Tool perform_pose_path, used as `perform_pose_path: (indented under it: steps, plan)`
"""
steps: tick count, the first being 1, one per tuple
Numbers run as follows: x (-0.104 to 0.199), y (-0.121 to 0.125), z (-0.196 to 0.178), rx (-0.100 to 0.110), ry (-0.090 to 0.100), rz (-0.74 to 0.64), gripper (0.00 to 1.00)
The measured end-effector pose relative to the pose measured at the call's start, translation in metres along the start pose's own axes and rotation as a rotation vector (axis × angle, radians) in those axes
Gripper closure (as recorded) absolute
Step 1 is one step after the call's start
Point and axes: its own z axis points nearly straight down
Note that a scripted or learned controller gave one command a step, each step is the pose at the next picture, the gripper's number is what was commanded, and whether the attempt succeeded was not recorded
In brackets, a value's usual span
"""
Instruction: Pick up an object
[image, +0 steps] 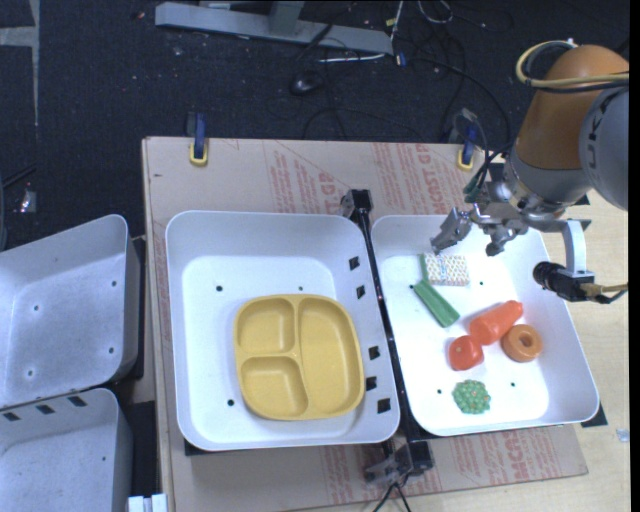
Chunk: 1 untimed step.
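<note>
The pick had not yet been made. The gripper (470, 235) hung over the far end of the right bin (570, 395), its two fingers spread apart with nothing between them, so the whole of the grasp was left to do: come down, close on something, and lift it.

All the candidate objects lay in that same bin. Taking the white sponge (446, 268) as the landmark, it sat just below the gripper in the view and a little to its left, the closest item to the fingers, though I could not tell how high above it they stood. The green stick (436, 303) lay just beside the sponge on its near side, slanting toward the bin's middle. Further from the sponge, toward the near right, the orange carrot (497, 322) lay at a tilt, with the red tomato (465, 352) at its lower end and the brown ring (521, 343) close beside it. The green broccoli (471, 397) was the farthest from the sponge, near the bin's front wall.

The left bin (190, 300) held a yellow divided plate (298, 356), well apart from the sponge and from the gripper.

By my reckoning the sponge was the likeliest target, since the parted fingers were nearly over it.
</note>
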Motion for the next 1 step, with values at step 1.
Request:
perform_pose_path:
  steps: [1]
  plan:
    - [0.0003, 0.0028, -0.0085, -0.013, -0.002, -0.002, 0.00]
